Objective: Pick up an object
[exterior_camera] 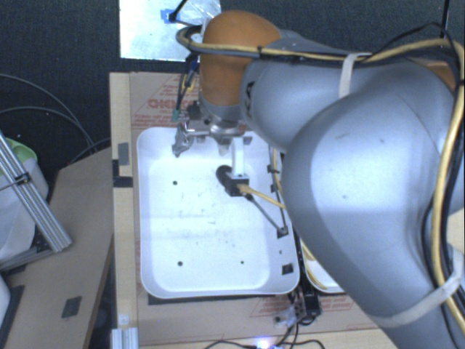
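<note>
One white bin, with the gripper hanging at its far rim, left side. Grip state can't be told. Few dark specks dot the bin floor — can't tell whether any is a pickable object.

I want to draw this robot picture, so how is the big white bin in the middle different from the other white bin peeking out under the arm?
The middle bin shows almost whole, rim and floor; the other bin shows just a corner, because the grey arm covers the rest. The gripper hangs over the middle bin's far end, not over the other bin. Both are white with rounded rims.
</note>
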`<action>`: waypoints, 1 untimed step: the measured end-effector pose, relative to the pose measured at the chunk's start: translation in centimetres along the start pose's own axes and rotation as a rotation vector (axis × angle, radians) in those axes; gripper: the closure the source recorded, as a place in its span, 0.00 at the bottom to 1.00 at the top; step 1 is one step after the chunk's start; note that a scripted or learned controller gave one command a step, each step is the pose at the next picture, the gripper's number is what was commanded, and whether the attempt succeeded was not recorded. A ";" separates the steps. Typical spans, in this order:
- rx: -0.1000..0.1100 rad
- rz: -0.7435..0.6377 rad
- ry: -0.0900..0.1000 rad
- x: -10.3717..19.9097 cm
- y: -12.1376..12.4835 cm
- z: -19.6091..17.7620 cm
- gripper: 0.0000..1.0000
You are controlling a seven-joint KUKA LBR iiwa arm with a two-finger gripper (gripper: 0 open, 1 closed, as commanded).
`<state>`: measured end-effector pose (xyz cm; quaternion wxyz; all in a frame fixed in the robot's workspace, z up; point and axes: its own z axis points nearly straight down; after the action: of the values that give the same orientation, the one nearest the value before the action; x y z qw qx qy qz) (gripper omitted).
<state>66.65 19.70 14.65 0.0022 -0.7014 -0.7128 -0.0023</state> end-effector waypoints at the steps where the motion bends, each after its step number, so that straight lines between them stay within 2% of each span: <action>1: 0.001 0.009 -0.005 4.0 0.1 6.6 0.00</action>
<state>66.74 23.74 8.11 0.0008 -0.7044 -0.7098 -0.0003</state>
